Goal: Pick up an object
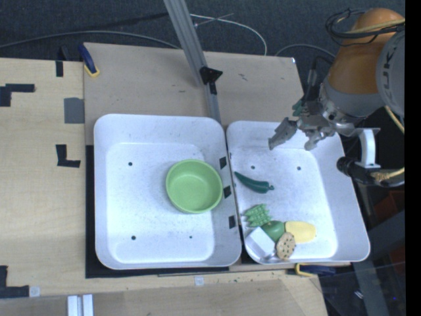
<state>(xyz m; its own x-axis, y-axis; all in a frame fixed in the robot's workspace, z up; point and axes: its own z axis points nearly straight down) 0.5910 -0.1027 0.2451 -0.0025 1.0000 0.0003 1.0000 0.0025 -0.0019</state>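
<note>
Camera view: we see the gripper [295, 137], jaws apart and empty, above the right bin [342, 196]; the pepper [253, 182] lies down-left, long axis slanting.

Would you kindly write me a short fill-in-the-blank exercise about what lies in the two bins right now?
1. The green bowl sits in the ____ bin of the view.
2. The dark green pepper lies in the ____ bin.
3. The gripper hangs over the right bin's ____ edge.
4. The yellow piece lies ____ the camera than the pepper.

Missing words: left; right; far; nearer
</note>
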